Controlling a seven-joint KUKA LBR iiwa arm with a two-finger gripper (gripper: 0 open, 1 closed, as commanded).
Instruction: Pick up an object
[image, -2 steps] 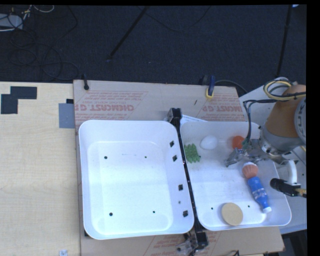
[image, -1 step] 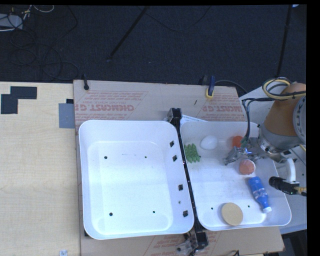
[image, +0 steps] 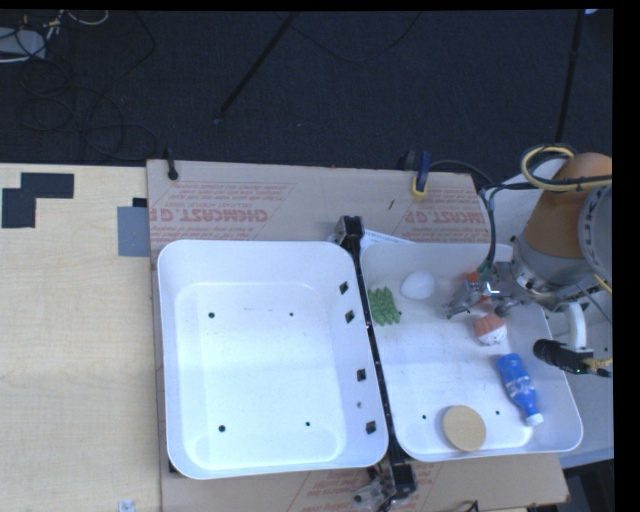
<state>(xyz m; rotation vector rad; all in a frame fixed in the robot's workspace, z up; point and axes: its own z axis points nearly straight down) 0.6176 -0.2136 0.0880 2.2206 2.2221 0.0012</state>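
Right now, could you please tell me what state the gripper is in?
Gripper: low in the right bin, just above a small orange and white object; open or shut cannot be told.

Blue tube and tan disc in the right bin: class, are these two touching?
Apart. The camera view shows bare white bin floor between the blue tube and the tan disc, which lies nearer the bin's front edge.

Grey arm, orange band, yellow cable loop, metallic gripper.
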